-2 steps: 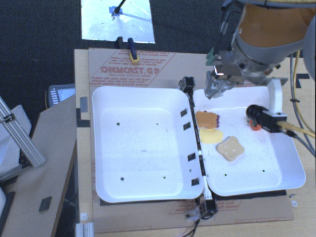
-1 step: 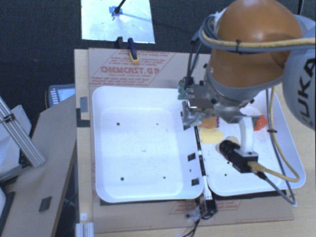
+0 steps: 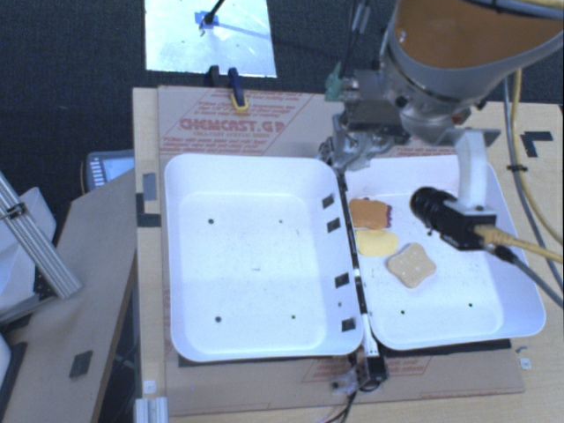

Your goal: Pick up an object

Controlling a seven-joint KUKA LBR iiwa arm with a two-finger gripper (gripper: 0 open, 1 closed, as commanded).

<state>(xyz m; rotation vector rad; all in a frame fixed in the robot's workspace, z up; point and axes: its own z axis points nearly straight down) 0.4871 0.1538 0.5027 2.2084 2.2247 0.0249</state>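
Gripper [image 3: 351, 155]: we see it at the right bin's [image 3: 520, 311] 11 o'clock; finger state we cannot tell.
Toast [image 3: 411, 265]: 5 o'clock of chip [image 3: 376, 242].

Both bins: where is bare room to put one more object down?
The left bin has bare floor between all four walls. In the right bin, the strip along the near wall is free. Near the divider it is crowded: orange piece, yellow piece, tan piece.

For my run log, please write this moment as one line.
arm: over right bin | hand: at bin's far left corner | items: orange piece, yellow disc, tan cracker | grasp: not seen
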